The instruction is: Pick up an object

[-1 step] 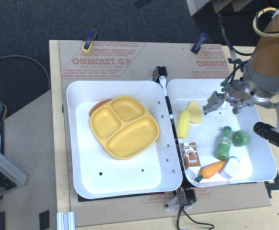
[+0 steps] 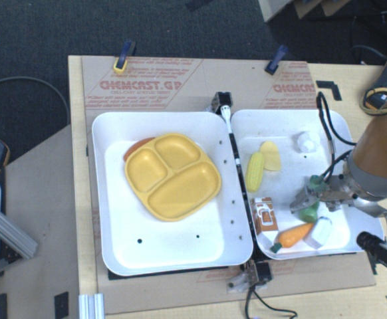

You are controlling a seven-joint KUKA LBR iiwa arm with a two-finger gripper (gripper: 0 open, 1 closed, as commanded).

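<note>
In the right bin [image 2: 283,121] lie a yellow corn cob [image 2: 255,171], a pale yellow piece [image 2: 270,156], a small white object [image 2: 305,142], a brown-and-white packet [image 2: 265,215], an orange carrot [image 2: 292,235], a green item [image 2: 308,212] and a white item [image 2: 320,231]. My gripper [image 2: 315,195] reaches in from the right and sits low over the green item, at the bin's right side. Whether it touches the green item is hidden by the gripper body.
The left bin [image 2: 110,178] holds a yellow divided plate [image 2: 172,176] with an orange-red thing [image 2: 131,151] peeking out under its far-left edge. A black divider bar [image 2: 234,155] runs between the bins. Clamps [image 2: 122,57] hold the cardboard at the back.
</note>
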